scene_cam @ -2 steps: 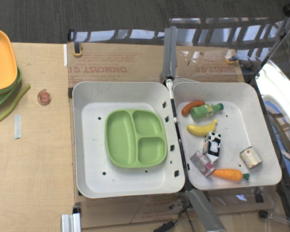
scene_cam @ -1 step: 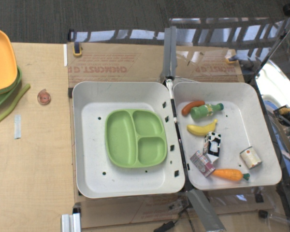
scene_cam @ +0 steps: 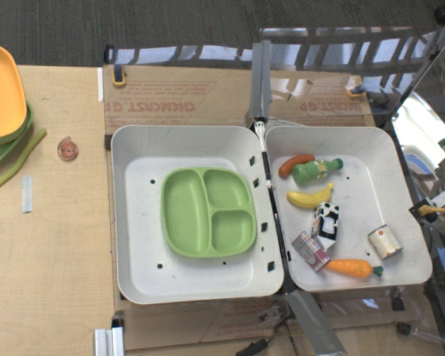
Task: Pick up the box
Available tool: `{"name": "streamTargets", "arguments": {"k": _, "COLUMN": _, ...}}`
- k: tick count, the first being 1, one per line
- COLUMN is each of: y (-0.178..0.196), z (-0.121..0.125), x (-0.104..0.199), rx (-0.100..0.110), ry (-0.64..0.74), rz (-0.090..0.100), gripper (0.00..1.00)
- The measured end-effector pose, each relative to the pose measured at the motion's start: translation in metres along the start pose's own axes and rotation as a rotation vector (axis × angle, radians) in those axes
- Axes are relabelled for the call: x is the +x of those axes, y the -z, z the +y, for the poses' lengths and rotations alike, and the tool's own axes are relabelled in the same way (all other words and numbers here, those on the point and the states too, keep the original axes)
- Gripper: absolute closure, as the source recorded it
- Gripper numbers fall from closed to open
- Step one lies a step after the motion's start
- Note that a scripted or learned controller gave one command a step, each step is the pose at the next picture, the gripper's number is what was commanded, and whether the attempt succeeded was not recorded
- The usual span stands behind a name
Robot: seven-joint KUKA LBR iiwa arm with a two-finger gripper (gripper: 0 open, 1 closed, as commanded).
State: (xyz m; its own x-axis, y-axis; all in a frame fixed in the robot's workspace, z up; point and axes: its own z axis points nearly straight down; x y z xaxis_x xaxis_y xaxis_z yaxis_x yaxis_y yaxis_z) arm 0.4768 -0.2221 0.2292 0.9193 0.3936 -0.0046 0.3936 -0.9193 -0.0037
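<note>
Where the two white bins sit side by side on the bench [scene_cam: 52, 273], the box [scene_cam: 310, 250] lies in the right bin [scene_cam: 386, 143], near that bin's front left corner. It is small, grey with red markings, lying flat and turned at a slant to the bin walls. Its upper edge touches or just overlaps a black-and-white carton [scene_cam: 327, 221]; I cannot tell which. A carrot [scene_cam: 352, 268] lies just right of the box along the front wall, close to it but apparently apart.

Other contents of the right bin: a banana [scene_cam: 310, 197] above the carton, a green bottle [scene_cam: 317, 170] on its side, a red sausage-shaped piece [scene_cam: 295, 164] touching the bottle's left end, and a small white can [scene_cam: 384, 242] with a brown end, well apart near the right wall.

Left bin [scene_cam: 126, 199]: one green divided plate [scene_cam: 208, 212], roughly centred.

Bench, far left: an orange plate [scene_cam: 0, 95] stacked on green ones, with a small pink round object [scene_cam: 67, 149] nearby. Cardboard [scene_cam: 178, 95] lies under the bins.
</note>
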Motion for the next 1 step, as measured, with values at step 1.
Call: {"name": "streamTargets", "arguments": {"k": 1, "y": -0.0164, "z": -0.0054, "x": 0.0027, "rx": 0.000, "ry": -0.203, "rz": 0.000, "gripper": 1.00}}
